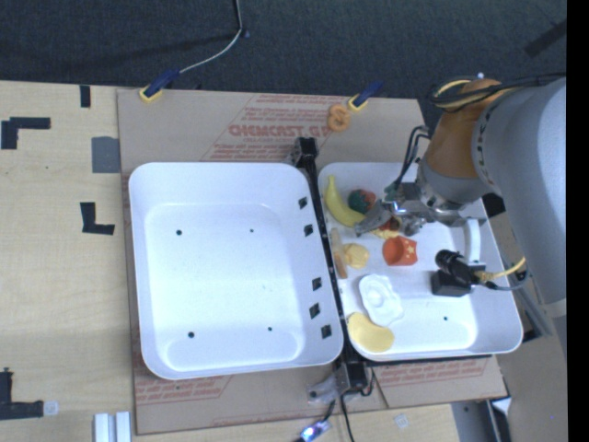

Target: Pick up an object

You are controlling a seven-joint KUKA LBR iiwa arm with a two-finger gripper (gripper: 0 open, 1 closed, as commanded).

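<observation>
Fingers [375,222] lie beside the banana [341,206], opening unclear.

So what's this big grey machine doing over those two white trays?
The robot arm is reaching into the right bin, where small toy foods lie: a banana, a red piece, a white piece and a yellow piece. Its gripper hangs low among the items near the banana and the red piece. Nothing looks lifted yet.
</observation>
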